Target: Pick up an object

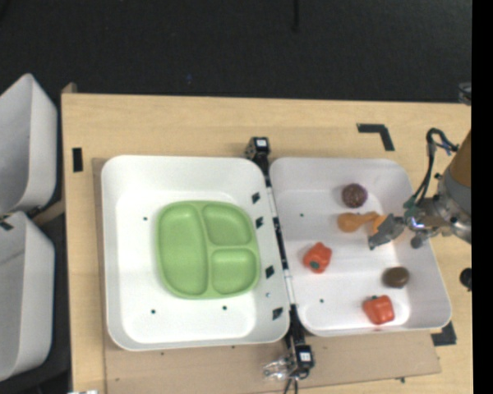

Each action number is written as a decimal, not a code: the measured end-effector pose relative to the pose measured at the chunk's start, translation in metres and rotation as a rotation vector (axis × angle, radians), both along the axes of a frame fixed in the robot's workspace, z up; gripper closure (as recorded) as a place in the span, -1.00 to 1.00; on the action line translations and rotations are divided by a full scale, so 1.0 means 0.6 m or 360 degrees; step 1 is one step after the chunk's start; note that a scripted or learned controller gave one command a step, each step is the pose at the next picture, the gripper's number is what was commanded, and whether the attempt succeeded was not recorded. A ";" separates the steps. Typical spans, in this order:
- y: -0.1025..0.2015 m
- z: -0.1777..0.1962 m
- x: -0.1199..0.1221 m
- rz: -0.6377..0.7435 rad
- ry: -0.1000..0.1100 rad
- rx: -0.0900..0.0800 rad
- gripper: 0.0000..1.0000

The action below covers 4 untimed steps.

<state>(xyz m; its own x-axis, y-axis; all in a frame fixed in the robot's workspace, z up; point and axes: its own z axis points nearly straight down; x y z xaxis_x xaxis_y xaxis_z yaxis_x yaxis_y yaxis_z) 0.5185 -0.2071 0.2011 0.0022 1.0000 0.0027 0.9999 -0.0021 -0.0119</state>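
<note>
The right bin (312, 183) holds several small items. A dark purple ball (354, 194) lies at the back, with an orange elongated piece (357, 221) just in front of it. A red piece with a grey spot (316, 258) sits near the bin's left side. A brown lump (396, 277) and a red block (379, 309) lie toward the front right. My gripper (399, 235) hangs over the bin's right side, just right of the orange piece and above the brown lump. Its fingers stand apart with nothing between them.
The left bin (131, 187) holds a green divided plate (207, 247). A ridge with black clips (273, 236) joins the two bins. White containers (12, 162) stand off the bench at the far left. The arm's wrist (456, 195) and cables cover the right bin's far right rim.
</note>
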 end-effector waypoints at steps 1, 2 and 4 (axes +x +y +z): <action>0.001 0.012 0.005 0.0006 -0.0020 -0.0005 -1.00; 0.006 -0.090 0.003 0.0002 -0.0017 -0.0007 -1.00; 0.003 -0.149 0.005 -0.0009 -0.0025 -0.0007 1.00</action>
<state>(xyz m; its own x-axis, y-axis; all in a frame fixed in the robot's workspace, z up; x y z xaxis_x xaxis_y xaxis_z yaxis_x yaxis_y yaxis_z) 0.5213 -0.2054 0.1115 0.0080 1.0000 -0.0013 1.0000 -0.0080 0.0037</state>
